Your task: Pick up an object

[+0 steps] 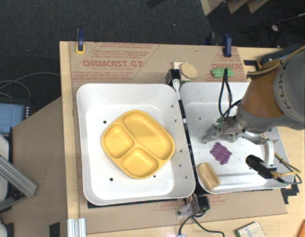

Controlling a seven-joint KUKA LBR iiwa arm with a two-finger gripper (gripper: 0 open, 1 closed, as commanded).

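Tan block (208, 176) and purple toy (221, 152) just below claw (217, 132), spread, holding nothing; approach underway, next lower and close.

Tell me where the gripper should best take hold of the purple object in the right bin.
Probably across the narrower width of the purple object, coming straight down from above. It lies flat and small on the right bin floor, apart from the walls, with the gripper already just up and left of it.
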